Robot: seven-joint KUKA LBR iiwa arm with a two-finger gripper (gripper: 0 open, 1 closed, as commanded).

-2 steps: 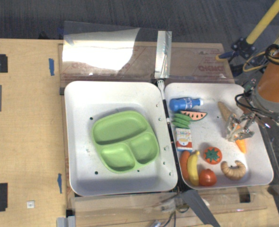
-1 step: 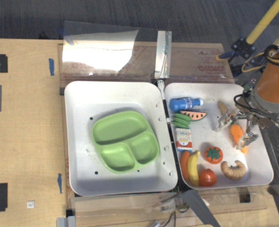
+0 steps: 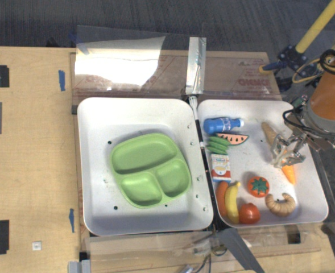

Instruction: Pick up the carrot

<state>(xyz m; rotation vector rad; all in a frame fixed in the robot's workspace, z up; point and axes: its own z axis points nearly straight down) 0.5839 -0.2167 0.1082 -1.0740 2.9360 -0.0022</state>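
The carrot point(image 3: 290, 174) is a short orange piece lying near the right edge of the right bin point(image 3: 318, 195). My gripper point(image 3: 288, 154) is low in that bin, directly above and behind the carrot, and its tip meets the carrot's upper end. The carrot's top is partly hidden behind the gripper's metal parts. I cannot tell whether the carrot is held or only touched.
The right bin also holds a blue bottle point(image 3: 222, 124), watermelon slice point(image 3: 235, 138), green pod point(image 3: 217, 145), small carton point(image 3: 220, 166), banana point(image 3: 232, 201), tomato point(image 3: 248, 213), round orange-red fruit point(image 3: 258, 186), croissant point(image 3: 282, 203) and tan cone point(image 3: 269, 132). A green divided plate point(image 3: 150, 168) lies in the left bin point(image 3: 93, 152).
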